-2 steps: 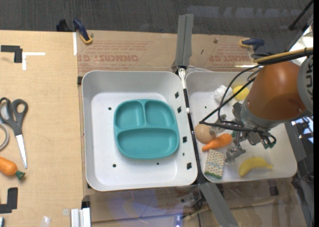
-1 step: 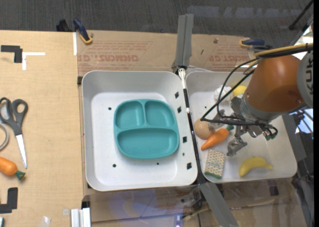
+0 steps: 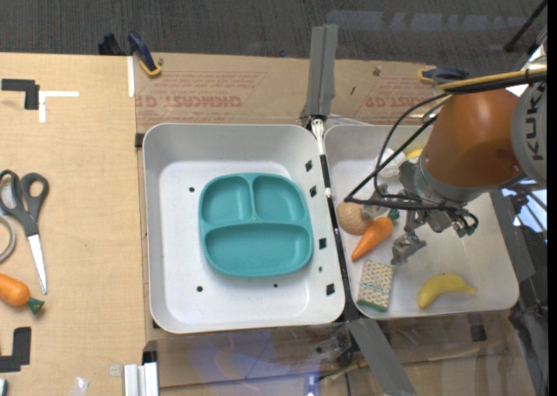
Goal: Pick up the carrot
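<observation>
An orange carrot lies slanted in the right bin, near its left wall, thick end up toward the arm. My gripper hangs just right of the carrot's thick end, low over the bin floor, apart from the carrot as far as the view tells. Nothing shows in its grasp. The arm's orange band and cables cover the bin's back part. A second carrot with a green stub lies on the wooden bench at the far left edge.
A tan round thing touches the carrot's upper left. A speckled green-edged packet and a banana lie at the bin's front. A teal divided plate sits in the left bin. Scissors rest on the bench.
</observation>
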Controlling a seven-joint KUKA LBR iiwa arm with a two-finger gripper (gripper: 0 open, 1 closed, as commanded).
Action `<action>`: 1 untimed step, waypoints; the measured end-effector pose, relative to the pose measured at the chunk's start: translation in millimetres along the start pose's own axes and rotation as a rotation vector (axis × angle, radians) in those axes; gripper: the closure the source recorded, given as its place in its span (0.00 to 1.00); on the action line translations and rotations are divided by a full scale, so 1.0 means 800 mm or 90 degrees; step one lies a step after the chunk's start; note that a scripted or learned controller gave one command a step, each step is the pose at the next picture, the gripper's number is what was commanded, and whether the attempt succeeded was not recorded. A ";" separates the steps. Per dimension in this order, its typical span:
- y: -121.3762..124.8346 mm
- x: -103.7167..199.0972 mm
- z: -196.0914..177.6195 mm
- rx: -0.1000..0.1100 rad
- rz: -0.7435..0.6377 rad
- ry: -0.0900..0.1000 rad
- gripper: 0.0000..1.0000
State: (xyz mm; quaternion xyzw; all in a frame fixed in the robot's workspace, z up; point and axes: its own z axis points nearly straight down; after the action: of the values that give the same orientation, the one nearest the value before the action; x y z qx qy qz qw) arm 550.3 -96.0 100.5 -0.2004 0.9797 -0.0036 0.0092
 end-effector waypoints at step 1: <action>-0.001 -0.004 0.000 0.000 -0.001 0.000 0.00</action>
State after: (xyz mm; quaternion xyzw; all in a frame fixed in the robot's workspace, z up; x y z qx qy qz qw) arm 553.4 -95.4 100.6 -0.2015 0.9794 -0.0037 0.0088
